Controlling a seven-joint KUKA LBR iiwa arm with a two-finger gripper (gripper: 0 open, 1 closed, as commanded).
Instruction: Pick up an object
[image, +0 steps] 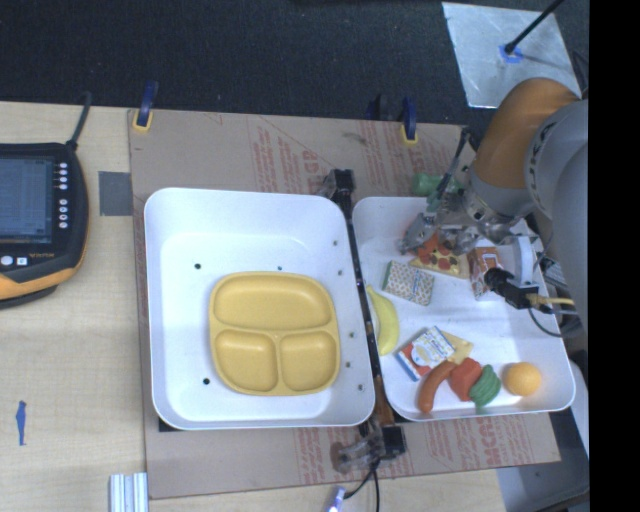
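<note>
- Two shallow white bins side by side on the worktop (90, 400): left bin (170, 300) holding a yellow divided tray (273, 332); right bin (540, 395) crowded with small items.
- Hand (440, 232) lowered over the right bin's far edge, right above a pizza slice toy (440, 260); finger state impossible to tell.
- Patterned packet (409, 282) just beside the pizza slice toy, toward the bin's middle.
- Yellow banana (385, 322) against the right bin's left edge.
- Blue-and-white packet (428, 351), sausage (436, 384), red piece (465, 378), green piece (486, 386) and orange ball (520, 379) clustered along the near edge.
- Pendant controller (35, 220) at the worktop's left edge.
</note>
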